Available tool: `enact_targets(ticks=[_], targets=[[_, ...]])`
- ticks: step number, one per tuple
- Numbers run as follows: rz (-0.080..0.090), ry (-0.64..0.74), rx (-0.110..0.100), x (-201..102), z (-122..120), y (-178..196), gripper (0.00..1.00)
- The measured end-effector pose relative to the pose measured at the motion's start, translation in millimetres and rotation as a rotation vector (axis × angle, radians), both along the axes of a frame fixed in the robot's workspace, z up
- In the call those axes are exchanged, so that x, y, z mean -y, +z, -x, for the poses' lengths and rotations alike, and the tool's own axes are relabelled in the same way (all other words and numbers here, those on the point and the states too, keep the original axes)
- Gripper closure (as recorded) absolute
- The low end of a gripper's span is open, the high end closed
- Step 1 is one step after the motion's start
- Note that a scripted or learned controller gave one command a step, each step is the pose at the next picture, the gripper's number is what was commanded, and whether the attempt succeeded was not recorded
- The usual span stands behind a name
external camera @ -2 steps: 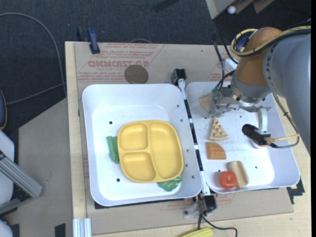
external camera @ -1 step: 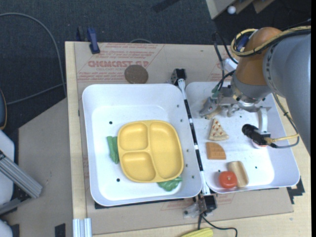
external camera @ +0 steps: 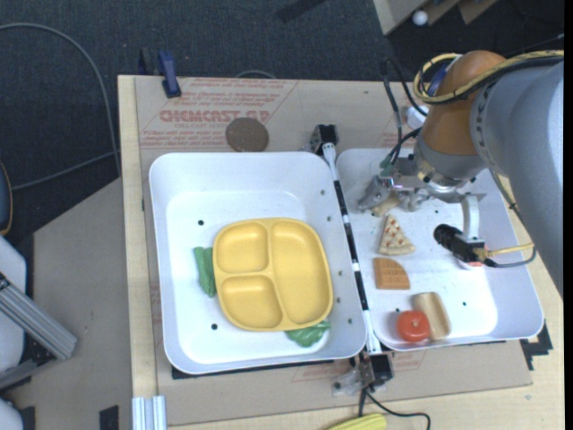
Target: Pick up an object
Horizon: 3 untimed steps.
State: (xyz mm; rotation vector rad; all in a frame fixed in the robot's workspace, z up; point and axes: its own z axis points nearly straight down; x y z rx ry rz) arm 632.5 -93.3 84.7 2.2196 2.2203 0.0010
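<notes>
The gripper [external camera: 387, 195] hangs low over the far end of the right bin [external camera: 510, 303], placed to reach the food there. Whether it grips anything cannot be told. The pizza slice [external camera: 393, 236] lies just nearer than the jaws, the cracker [external camera: 390, 274] beyond it, the tomato [external camera: 414, 326] and bread [external camera: 433, 313] farther still. The yellow plate [external camera: 271, 272] sits in the left bin [external camera: 179, 195].

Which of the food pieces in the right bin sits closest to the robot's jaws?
The triangular pizza slice, directly below the gripper; the waffle square, bread roll and tomato lie farther down.
</notes>
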Motion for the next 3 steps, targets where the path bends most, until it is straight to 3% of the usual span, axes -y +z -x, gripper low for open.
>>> enact_targets(ticks=[1, 2, 3], targets=[[0.0, 0.001, 0.0, 1, -27, 0, 0.0], [0.0, 0.0, 0.001, 12, -34, 0, 0.0], [0.0, 0.001, -0.002, 1, -34, 0, 0.0]])
